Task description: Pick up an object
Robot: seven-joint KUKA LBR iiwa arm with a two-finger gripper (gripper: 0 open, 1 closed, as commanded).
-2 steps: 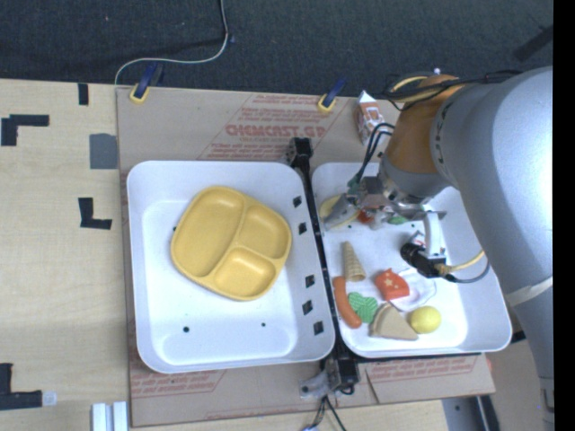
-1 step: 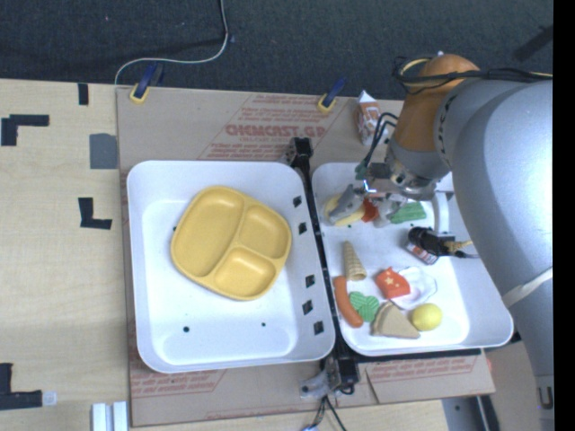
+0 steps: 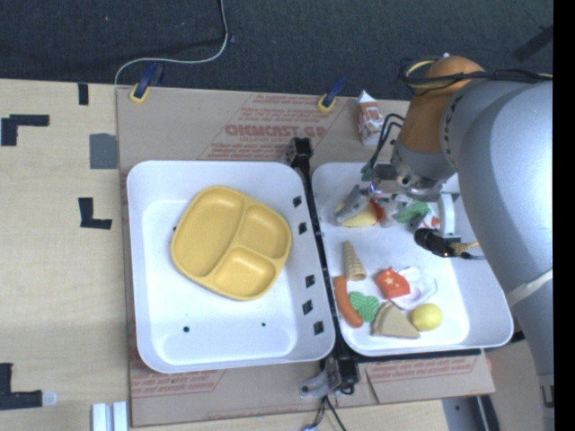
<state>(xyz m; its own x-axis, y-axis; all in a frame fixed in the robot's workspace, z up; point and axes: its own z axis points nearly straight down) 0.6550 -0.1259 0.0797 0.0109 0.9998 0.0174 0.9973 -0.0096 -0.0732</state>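
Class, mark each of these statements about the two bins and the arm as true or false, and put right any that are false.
1. The yellow divided plate lies in the left bin. True.
2. The carrot lies in the left bin. False: it lies in the right bin, near its left wall.
3. The gripper is over the right bin. True.
4. The lemon rests on the yellow plate. False: it lies in the right bin, near the front edge.
5. The ice cream cone lies in the right bin. True.
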